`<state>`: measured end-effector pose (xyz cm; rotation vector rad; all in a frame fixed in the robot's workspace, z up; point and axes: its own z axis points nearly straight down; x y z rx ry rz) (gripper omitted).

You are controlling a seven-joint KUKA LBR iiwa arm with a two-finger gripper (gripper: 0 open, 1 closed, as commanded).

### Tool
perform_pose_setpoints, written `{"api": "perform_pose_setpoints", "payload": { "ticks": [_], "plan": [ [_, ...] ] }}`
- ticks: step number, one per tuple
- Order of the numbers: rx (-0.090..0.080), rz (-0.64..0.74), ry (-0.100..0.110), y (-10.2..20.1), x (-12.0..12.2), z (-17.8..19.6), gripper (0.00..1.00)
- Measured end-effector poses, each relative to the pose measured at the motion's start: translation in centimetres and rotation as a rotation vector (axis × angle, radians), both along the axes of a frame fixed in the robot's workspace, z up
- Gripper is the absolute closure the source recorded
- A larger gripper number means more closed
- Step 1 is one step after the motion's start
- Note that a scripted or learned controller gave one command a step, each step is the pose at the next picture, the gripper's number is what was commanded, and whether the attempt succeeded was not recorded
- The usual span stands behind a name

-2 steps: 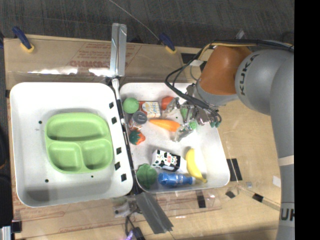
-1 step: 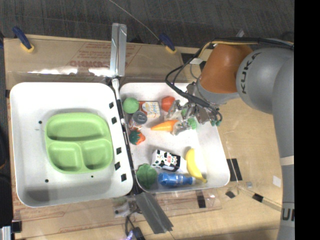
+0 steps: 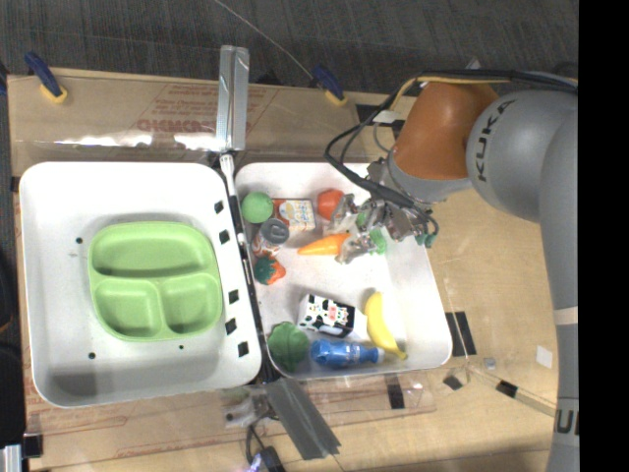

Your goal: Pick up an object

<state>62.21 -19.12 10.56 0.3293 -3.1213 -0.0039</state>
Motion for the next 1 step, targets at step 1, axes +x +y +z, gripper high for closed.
{"api": "perform_pose_setpoints", "payload": {
  "ticks": [1],
  "plan": [
    [0.001, 0.007, 0.0, 0.19, 0.11, 0.75, 1.0]
  ]
}}
